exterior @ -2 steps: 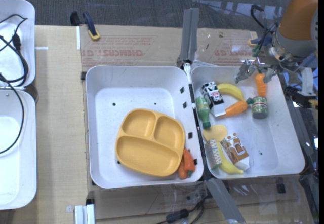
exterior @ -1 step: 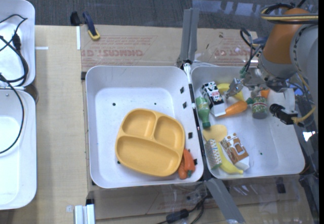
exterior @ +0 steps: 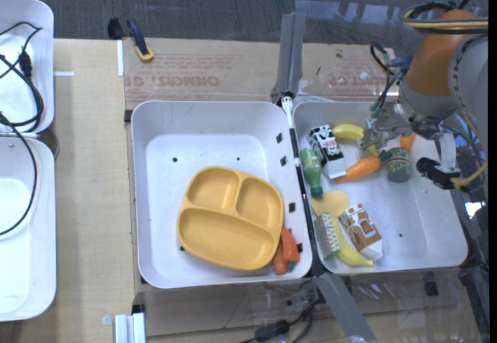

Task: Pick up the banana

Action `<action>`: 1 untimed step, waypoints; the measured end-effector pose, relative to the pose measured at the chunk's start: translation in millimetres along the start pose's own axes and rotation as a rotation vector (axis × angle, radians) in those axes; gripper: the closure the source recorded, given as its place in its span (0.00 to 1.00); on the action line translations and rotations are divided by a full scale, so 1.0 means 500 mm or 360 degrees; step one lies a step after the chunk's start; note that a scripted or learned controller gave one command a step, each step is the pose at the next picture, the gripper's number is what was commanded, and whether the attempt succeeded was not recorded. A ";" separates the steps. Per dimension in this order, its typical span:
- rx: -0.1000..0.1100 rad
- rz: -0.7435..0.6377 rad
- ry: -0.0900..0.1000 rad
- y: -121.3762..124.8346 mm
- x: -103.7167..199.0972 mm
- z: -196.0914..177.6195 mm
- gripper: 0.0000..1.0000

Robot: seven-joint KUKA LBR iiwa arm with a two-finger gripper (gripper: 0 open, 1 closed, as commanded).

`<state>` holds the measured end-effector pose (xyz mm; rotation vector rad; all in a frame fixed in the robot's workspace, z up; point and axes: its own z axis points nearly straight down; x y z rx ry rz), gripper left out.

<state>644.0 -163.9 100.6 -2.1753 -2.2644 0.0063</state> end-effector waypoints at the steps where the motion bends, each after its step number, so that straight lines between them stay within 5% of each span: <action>1: -0.0007 0.0081 0.0001 0.036 0.147 -0.183 1.00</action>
